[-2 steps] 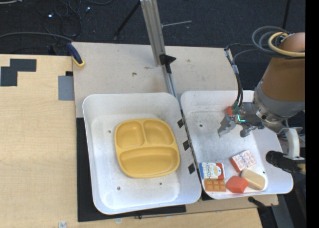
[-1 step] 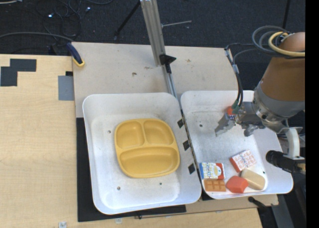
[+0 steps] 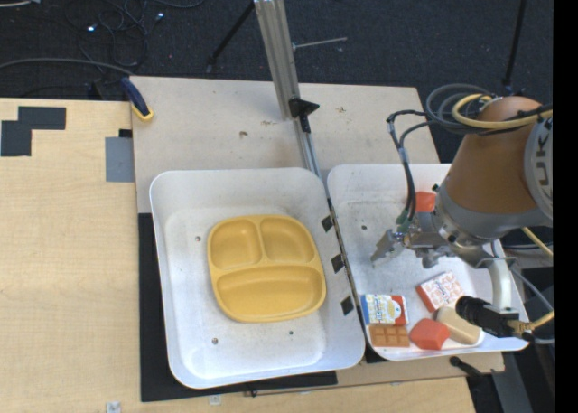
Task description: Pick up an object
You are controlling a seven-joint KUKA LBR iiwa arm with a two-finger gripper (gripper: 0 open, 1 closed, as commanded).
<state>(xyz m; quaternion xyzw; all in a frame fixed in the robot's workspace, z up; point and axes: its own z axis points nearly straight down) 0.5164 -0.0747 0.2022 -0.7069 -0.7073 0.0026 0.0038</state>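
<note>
Along the near edge of the right bin [image 3: 361, 194] you have a cluster of small things. A brown waffle piece [image 3: 391, 336] lies by the near left corner. A red piece [image 3: 429, 334] sits just beside it toward the right, and a cream-coloured piece [image 3: 458, 325] touches the red one on its right. Just behind the waffle piece you find a small blue, white and yellow carton [image 3: 384, 308], and a red-and-white packet [image 3: 440, 291] lies behind the red piece.

The gripper [image 3: 386, 248] hangs over the bare middle of the same bin, farther back than the cluster and apart from it. You cannot tell how wide it stands.

In the left bin [image 3: 172, 221] a yellow divided plate [image 3: 266, 267] rests at the centre. Past the far edges of both bins, a metal post [image 3: 278, 50] rises at a slant from the bench [image 3: 208, 122].
</note>
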